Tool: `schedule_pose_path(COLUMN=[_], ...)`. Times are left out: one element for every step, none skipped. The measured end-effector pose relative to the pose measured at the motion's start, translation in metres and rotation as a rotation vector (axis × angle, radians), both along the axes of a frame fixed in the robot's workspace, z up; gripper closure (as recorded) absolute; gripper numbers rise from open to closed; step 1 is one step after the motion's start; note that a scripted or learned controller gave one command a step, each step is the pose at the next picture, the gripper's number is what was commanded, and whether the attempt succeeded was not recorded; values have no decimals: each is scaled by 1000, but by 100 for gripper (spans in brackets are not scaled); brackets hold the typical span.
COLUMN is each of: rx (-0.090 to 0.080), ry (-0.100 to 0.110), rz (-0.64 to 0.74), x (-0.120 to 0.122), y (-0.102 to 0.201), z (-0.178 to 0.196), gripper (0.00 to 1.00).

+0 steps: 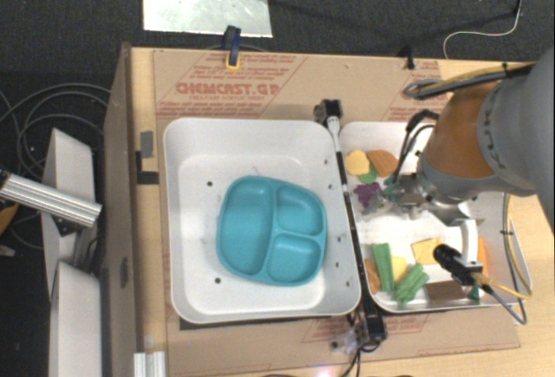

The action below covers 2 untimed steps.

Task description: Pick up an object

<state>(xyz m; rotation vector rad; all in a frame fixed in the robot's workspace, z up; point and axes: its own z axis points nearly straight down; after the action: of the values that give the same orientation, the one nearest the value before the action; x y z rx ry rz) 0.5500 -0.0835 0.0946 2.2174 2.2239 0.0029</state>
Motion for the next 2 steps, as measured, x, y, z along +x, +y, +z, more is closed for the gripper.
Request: schedule_pose_path(rx=[-2, -3], ry=[-5, 17], rz=[3, 8], x=[60, 118], y=[-11, -16], z=[-10, -10], gripper=[0, 0])
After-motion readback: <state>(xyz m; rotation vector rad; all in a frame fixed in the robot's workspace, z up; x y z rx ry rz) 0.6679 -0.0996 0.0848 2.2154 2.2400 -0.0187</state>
